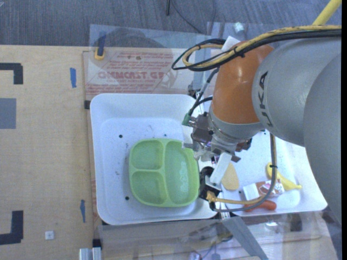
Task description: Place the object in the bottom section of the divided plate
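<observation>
The grey KUKA arm (293, 85) dominates at two o'clock. The left white bin (108, 118) holds the green plastic divided plate (162, 172). At four o'clock, near the gripper (214, 164), whose grip I cannot tell, lies a yellow wedge-shaped object (231, 179), probably light, stiff; grasp its flat sides.

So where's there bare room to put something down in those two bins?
The left bin has bare floor above and left of the green divided plate, whose sections look bare too. The right bin is crowded: arm overhead, small objects along its lower edge.
</observation>
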Tool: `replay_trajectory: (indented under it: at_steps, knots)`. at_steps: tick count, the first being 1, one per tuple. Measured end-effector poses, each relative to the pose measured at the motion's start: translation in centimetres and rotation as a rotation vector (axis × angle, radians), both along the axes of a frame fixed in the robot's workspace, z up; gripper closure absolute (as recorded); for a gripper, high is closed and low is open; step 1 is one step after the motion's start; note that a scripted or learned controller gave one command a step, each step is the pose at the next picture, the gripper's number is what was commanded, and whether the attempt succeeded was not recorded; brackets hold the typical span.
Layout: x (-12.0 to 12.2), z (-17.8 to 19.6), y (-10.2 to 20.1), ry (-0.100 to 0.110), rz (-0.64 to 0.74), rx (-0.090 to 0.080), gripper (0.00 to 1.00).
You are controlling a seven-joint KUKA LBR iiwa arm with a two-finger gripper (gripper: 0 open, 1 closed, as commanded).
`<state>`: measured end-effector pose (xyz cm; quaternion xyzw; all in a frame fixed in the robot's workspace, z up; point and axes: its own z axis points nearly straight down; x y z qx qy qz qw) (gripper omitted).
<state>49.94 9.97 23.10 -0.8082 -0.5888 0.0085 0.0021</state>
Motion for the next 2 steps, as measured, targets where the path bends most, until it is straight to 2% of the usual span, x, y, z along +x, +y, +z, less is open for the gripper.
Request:
replay_trajectory:
  at_steps: [1, 2]
  knots:
    - [-0.2, -3.0, 2.0, -0.009, -0.186, 0.004, 1.0]
    - [-1.3, -3.0, 3.1, -0.009, -0.325, 0.001, 1.0]
